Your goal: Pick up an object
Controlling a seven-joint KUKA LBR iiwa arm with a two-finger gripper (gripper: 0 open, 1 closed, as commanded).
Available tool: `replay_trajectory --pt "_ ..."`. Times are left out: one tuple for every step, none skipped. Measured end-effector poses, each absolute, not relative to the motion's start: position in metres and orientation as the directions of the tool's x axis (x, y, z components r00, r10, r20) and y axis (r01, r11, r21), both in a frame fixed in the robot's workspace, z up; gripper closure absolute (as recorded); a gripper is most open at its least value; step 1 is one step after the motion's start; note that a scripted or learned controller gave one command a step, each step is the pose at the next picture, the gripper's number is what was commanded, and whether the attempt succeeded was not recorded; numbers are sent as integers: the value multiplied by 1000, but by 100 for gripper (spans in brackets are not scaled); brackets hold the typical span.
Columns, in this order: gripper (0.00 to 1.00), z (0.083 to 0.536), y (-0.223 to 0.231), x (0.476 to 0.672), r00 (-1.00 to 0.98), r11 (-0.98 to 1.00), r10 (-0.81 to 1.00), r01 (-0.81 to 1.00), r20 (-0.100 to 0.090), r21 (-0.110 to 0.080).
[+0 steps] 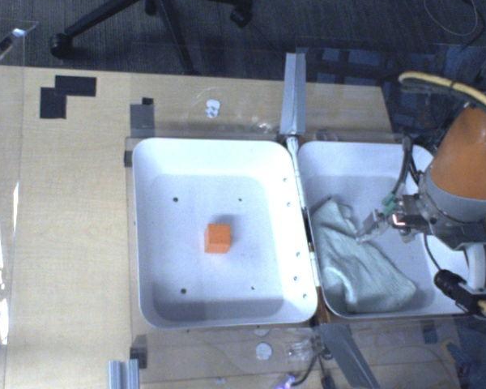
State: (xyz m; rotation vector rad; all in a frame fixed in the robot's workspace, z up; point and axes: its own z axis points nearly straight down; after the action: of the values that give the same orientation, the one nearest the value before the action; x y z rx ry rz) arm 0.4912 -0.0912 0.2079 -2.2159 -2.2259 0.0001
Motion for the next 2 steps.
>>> replay_trajectory --pt "100 218 -90 493 -7 7 1000 1000 1 3" --pt "100 303 -74 519 -203 203 979 979 -1 5"
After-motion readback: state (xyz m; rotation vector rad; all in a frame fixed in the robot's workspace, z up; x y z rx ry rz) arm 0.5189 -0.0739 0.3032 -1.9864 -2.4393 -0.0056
